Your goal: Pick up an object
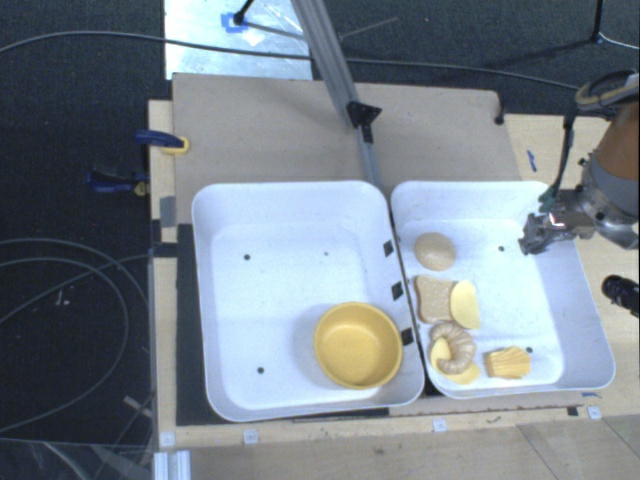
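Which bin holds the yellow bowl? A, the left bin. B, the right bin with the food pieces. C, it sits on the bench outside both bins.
A: the yellow bowl sits in the left bin, near its front right corner, across the divide from the right bin's food pieces.

Arm casing: the grey KUKA arm [612, 200] shows a rounded, smooth shell of pale grey metal or plastic near the wrist.
Band: an orange ring [628, 138] sits above the grey segment, its tone a muted rust.
Top fitting: a yellowish-green looped cable or hose [603, 88] curls over the upper end, against a dark part.
Cable: a thin dark lead [566, 153] runs down along the arm's side toward the tool.
Gripper: the small dark two-finger gripper [541, 230] is blackish with pale, reflective patches; its details are too small to make out.
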Robot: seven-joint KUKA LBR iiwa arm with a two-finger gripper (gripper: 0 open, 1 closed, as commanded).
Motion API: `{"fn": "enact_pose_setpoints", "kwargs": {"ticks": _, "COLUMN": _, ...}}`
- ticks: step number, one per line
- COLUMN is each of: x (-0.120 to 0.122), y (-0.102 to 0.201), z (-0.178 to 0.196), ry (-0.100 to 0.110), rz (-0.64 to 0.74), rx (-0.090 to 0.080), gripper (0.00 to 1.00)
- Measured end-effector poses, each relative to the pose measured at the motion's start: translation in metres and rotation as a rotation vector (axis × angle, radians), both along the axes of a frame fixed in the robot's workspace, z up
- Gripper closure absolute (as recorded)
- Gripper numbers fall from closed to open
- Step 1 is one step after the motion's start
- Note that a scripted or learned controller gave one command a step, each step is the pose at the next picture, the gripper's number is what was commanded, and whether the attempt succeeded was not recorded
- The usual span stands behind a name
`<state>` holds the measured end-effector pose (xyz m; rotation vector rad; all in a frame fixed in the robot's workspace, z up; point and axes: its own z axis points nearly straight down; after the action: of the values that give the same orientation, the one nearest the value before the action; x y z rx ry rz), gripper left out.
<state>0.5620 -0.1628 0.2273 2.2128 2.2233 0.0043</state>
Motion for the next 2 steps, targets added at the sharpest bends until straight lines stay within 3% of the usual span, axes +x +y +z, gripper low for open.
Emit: {"fn": "enact_pose_setpoints", "kwargs": {"ticks": 2, "x": -0.008, "y": 0.11, "z": 0.001, "ry": 0.003, "rz": 0.007, "rx": 0.003, "gripper": 1.0}}
